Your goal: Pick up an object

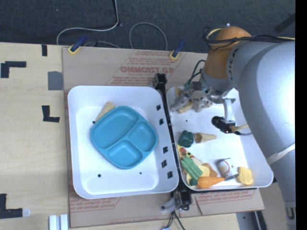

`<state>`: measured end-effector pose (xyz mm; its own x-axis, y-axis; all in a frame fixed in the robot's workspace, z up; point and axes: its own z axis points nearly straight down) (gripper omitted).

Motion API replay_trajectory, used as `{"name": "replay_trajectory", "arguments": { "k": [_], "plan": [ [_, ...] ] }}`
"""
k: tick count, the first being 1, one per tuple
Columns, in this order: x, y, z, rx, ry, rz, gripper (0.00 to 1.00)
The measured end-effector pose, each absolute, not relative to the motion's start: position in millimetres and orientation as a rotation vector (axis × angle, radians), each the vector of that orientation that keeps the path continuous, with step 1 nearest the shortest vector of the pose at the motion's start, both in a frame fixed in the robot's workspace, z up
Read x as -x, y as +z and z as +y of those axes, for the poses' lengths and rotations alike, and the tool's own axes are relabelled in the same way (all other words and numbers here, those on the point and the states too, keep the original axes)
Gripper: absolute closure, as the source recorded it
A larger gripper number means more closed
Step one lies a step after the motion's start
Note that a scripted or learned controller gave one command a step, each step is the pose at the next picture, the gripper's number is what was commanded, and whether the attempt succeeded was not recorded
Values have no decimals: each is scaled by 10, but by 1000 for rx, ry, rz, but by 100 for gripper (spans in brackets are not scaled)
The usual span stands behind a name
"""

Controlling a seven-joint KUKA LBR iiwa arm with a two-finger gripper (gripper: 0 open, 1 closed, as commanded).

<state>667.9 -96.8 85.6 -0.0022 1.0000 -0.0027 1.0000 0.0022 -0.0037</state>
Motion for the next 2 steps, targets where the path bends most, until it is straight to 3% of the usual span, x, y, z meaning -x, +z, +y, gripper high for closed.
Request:
{"name": "replay_trajectory", "arguments": {
  "k": [2],
  "plan": [
    [-6682, 856, -976, 2219, 5, -2223, 0]
  ]
}}
